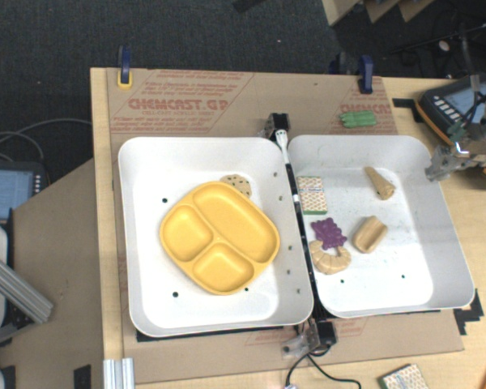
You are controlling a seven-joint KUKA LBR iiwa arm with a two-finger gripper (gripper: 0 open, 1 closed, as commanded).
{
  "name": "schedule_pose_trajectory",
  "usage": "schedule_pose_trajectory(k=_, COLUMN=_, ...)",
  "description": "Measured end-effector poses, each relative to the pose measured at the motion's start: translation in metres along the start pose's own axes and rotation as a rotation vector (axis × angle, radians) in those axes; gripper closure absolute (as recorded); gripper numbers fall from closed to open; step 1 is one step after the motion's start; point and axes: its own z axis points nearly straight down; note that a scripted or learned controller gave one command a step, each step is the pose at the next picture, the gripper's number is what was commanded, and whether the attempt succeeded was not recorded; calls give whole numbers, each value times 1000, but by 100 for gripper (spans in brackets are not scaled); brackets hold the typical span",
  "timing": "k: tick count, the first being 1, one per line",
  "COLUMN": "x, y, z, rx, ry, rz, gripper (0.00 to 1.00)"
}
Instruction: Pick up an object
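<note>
The right bin (pixel 437 241) holds several small food items: a tan cone-shaped piece (pixel 381 182), a tan bread-like chunk (pixel 369 234), a purple grape bunch (pixel 329 232), a pale pastry (pixel 331 259) and a green-patterned wafer (pixel 312 195) by the bin's left wall. The left bin (pixel 146 290) carries a yellow divided plate (pixel 219 237) with a chocolate-chip cookie (pixel 237 184) at its far edge. My gripper (pixel 454 159) hangs at the right bin's far right rim, away from every item, with nothing seen in it.
A green block (pixel 358 120) lies on the cardboard behind the right bin. Blue clamps (pixel 364 74) hold the board's back edge. A black-and-white bracket (pixel 279 128) sits between the bins. A device with a screen (pixel 449 108) is at the far right.
</note>
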Motion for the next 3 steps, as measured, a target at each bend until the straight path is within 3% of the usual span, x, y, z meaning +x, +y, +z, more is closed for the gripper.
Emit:
schedule_pose_trajectory(k=1, x=0, y=4, z=0, rx=-3, ry=-2, rz=-1, gripper=100)
schedule_pose_trajectory(k=2, x=0, y=-20, z=-3, rx=2, ry=0, rz=1, gripper=100)
schedule_pose_trajectory(k=3, x=0, y=-20, z=-1, rx=1, ry=1, rz=0, gripper=100)
